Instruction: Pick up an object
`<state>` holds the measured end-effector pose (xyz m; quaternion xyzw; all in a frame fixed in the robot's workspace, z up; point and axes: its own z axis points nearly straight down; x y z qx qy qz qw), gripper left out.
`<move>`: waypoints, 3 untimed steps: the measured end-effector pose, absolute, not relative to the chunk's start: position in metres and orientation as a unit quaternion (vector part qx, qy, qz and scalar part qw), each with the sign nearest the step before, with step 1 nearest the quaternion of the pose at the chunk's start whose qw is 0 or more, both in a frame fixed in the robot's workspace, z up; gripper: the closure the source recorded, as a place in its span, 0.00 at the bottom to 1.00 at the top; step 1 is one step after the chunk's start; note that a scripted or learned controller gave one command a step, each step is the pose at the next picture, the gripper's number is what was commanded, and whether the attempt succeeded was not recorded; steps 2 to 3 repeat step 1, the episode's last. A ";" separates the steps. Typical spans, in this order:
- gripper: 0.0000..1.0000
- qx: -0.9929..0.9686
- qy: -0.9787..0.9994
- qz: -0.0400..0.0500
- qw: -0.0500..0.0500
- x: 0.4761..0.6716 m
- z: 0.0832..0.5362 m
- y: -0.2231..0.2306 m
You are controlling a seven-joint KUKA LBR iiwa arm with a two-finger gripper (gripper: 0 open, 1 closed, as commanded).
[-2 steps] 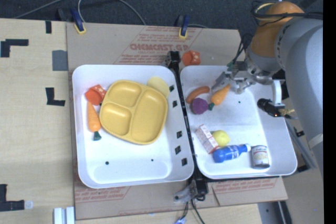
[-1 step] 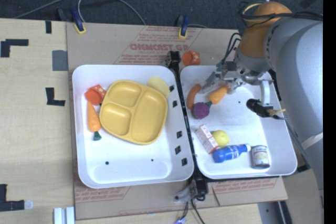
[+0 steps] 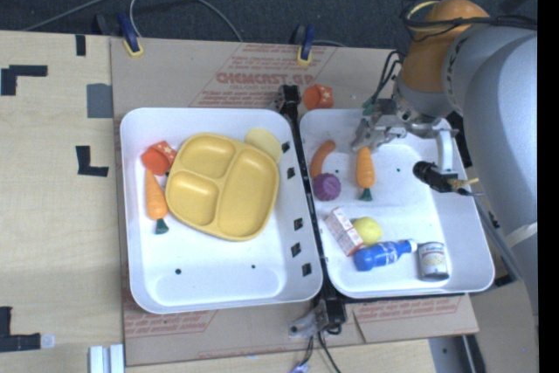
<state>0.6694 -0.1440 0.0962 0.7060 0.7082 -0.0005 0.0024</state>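
Observation:
My gripper (image 3: pixel 372 138) is low over the back of the right bin (image 3: pixel 463 227), open with nothing between its fingers. An orange carrot (image 3: pixel 365 169) lies just in front of it, its top close to the fingertips. To the left lie an orange-red sausage shape (image 3: pixel 321 156) and a purple round piece (image 3: pixel 327 185). Toward the front sit a small box (image 3: pixel 343 231), a yellow lemon (image 3: pixel 369 230), a blue bottle (image 3: pixel 383 254) and a tin can (image 3: pixel 432 260).
The left bin (image 3: pixel 210 275) holds a yellow divided plate (image 3: pixel 223 186), a red piece (image 3: pixel 157 157), a second carrot (image 3: pixel 155 198) and a pale yellow item (image 3: pixel 262 140). A red-orange object (image 3: pixel 316 96) sits behind the bins. The grey arm (image 3: pixel 498 109) covers the right bin's far side.

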 end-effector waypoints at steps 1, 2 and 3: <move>1.00 0.706 0.708 0.001 0.000 0.636 0.185 -0.056; 1.00 0.706 0.708 0.001 0.000 0.636 0.185 -0.056; 1.00 0.706 0.708 0.001 0.000 0.636 0.185 -0.056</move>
